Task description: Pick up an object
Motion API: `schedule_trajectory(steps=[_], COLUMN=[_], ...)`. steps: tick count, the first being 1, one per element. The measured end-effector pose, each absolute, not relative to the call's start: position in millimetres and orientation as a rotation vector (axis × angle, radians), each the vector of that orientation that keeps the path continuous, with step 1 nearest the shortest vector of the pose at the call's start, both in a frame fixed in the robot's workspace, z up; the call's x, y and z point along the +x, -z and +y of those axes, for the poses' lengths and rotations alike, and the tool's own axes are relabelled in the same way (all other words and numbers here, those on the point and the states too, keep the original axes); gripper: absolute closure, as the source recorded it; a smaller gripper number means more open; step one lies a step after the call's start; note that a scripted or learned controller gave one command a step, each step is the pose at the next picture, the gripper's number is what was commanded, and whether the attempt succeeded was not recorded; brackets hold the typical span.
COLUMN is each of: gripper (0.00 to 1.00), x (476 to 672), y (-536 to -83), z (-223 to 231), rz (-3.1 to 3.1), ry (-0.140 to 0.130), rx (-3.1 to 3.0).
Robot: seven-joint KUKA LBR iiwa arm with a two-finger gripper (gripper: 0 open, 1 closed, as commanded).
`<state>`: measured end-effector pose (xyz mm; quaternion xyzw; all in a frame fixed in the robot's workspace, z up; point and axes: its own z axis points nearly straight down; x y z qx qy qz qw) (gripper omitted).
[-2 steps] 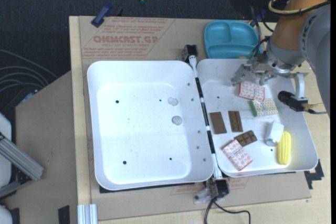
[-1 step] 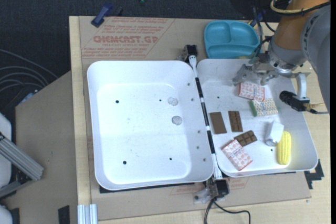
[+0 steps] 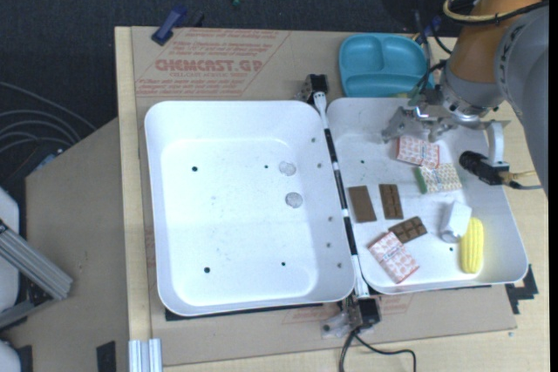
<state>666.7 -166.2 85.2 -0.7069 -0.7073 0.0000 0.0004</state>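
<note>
1. Red-and-white patterned flat packet (image 3: pixel 393 258) is lying lowest in the right white plastic bin (image 3: pixel 514 253), beside a yellow corn cob (image 3: pixel 472 245).
2. Two-finger metal gripper (image 3: pixel 417 125) is hovering at upper right above another red-patterned packet (image 3: pixel 418 152).
3. Finger spread: cannot tell.

Right bin (image 3: pixel 514 253) holds corn cob (image 3: pixel 472 245); packets (image 3: pixel 394 257) lie left of it

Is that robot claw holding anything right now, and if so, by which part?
It cannot be told. The gripper sits low over the red-and-white packet in the right bin, and nothing shows between its fingers.
</note>
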Motion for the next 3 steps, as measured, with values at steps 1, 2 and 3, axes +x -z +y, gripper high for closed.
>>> schedule_trajectory(steps=[1,2,3], gripper=[0.00,0.00,0.00], x=[666.6,666.6,666.7], y=[-85.2,-85.1,-85.1], z=[-164.5,-166.8,-167.5], rz=[-2.221,-2.222,-2.222], ry=[-0.001,-0.001,-0.001], rx=[-2.221,-2.221,-2.221])
